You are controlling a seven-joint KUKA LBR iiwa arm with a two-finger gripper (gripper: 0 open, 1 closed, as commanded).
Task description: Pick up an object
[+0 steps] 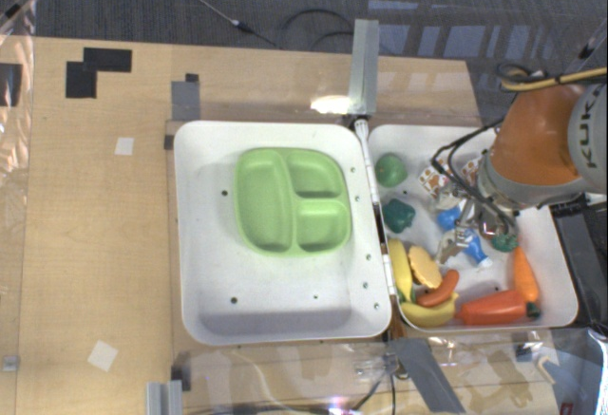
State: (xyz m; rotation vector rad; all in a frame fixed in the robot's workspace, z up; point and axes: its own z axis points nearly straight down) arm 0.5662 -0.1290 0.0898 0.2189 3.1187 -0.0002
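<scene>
We see the arm [556, 142] cut off at the right edge; it hides part of the right bin [566, 294].

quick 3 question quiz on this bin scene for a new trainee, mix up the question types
1. True or false: the green divided tray lies in the left bin.
2. Which bin is the gripper over? A) left bin B) right bin C) neither
3. Fill in: the banana lies near the right bin's ____ corner as the camera sees it.

Key
1. True.
2. B; it sits above the toys near the blue item.
3. Lower left, beside the orange pepper and carrot.
</scene>
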